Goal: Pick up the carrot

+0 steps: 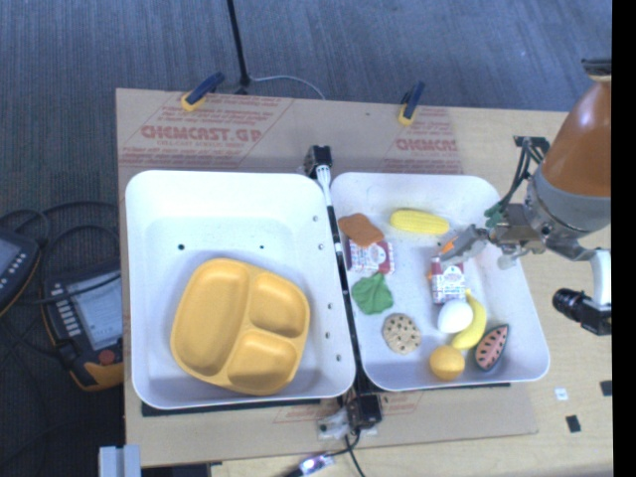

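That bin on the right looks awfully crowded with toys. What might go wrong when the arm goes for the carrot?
1. The carrot is small and thin, lying at a slant by the gripper, so it may well slip away or get pushed aside.
2. The red-and-white carton sits just below the carrot. A slightly off approach could knock it, or grab it instead.
3. The egg beyond the carton might roll if bumped.

The hand (475, 237) hovers over the right bin (517, 366) beside the carrot (450, 245).
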